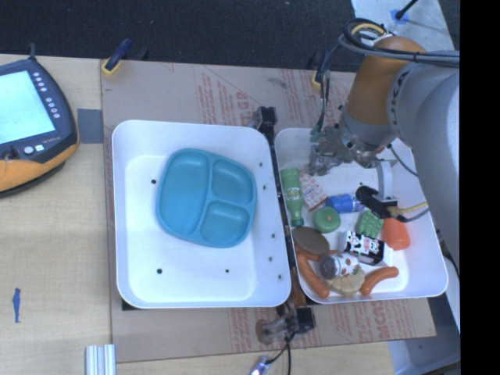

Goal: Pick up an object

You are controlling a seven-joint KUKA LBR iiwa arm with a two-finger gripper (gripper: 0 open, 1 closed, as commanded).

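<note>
Desk: a pale wood desk (55, 241) under a dark floor at the back, with a sheet of printed cardboard (187, 92) laid over it, I judge to give my two bins a flat base.
My arm: grey with the orange band (375, 84), reaching in from the right and bent down over the far end of the right bin.
Left bin: the white left bin (141, 272) carries one thing, a blue divided plate (207, 198) lying flat near its middle.
Right bin: the white right bin (426, 276) is where the choices lie, packed close together toward its near half.
Pendant: a yellow-edged control pendant (31, 127) sits at the left edge, well apart from the work.
My fingers: my fingers (328, 158) hang over the far left part of the right bin; I cannot tell how wide they stand, and I see nothing held.
Green bottle: a green bottle (293, 196) lies along the bin's left wall, just below me, the nearest candidate I judge.
Small pieces: an orange sausage (380, 278) and a blue cylinder (344, 204) lie among the clutter.
</note>
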